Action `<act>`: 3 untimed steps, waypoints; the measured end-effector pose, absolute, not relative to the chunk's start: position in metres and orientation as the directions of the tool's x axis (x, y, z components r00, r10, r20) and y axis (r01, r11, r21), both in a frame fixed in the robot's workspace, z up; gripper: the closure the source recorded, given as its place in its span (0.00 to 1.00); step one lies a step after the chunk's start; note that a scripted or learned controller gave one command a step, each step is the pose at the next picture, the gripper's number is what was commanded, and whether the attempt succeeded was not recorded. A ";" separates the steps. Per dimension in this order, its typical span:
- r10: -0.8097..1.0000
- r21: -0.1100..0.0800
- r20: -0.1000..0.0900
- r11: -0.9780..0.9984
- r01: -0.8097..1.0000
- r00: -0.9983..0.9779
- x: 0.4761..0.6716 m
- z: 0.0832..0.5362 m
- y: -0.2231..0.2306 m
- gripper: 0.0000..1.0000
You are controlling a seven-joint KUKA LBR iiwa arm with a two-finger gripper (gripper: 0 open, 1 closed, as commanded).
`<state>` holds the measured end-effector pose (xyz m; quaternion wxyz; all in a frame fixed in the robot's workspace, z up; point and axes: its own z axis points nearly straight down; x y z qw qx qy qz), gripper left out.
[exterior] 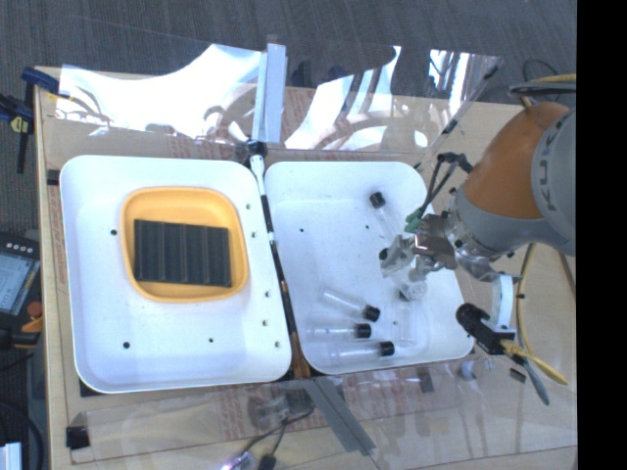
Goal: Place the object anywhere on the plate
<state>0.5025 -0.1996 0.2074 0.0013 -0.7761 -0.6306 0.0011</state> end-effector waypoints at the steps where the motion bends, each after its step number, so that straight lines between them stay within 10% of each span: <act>1: 0.979 -0.003 0.000 -0.205 0.979 0.205 0.503 0.207 -0.200 0.00; 3: 0.948 0.000 0.000 0.317 0.948 -0.317 0.584 0.245 -0.160 0.00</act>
